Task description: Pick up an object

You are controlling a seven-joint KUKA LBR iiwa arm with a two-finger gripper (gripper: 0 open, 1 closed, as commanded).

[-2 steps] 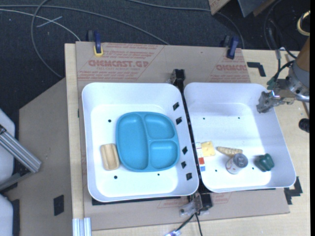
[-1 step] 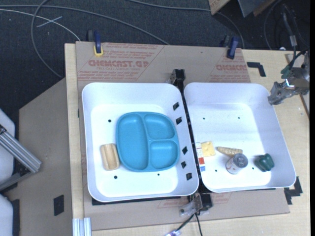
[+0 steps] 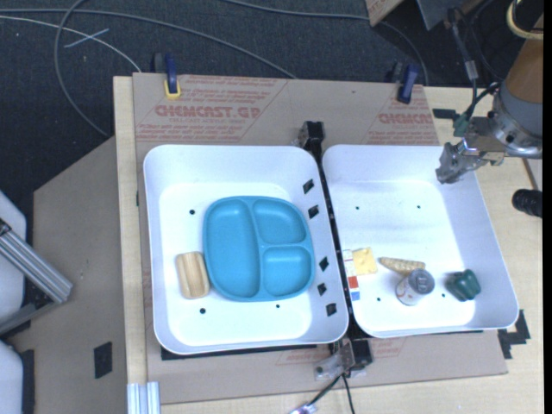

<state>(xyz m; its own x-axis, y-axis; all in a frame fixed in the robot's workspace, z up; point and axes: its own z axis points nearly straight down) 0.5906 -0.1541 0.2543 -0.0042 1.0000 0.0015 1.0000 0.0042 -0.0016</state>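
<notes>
Dark carpet surrounds the surface (image 3: 86, 231), a pale bench topped with a printed cardboard sheet (image 3: 216, 102) that is clamped at its far edge by a blue clip (image 3: 172, 78) on the left and another blue clip (image 3: 407, 82) on the right. Thin cables (image 3: 86, 24) loop across the carpet beyond it. Two shallow white bins sit side by side on the cardboard, touching along a dark central seam.

Inside the left bin (image 3: 164, 171) lies a blue divided plate (image 3: 257, 248) with three compartments, roughly in the middle of the bin floor. Just beside its left edge rests a small tan wooden block (image 3: 192, 275).

Along the near side of the right bin (image 3: 483, 231) several small things are gathered: a yellow piece (image 3: 365, 261) close to the seam, a pale beige elongated object (image 3: 402, 265) next to it, a round grey metallic item (image 3: 416, 284) touching or nearly touching the beige one, and a dark green object (image 3: 464, 285) near the bin's right wall, a little apart from the rest.

Reaching in from the right, the arm (image 3: 522, 102) places the gripper (image 3: 452, 166) over the far right corner of the right bin, well apart from all those objects. Whether it is open or closed cannot be told from this angle, and nothing is visibly held.
</notes>
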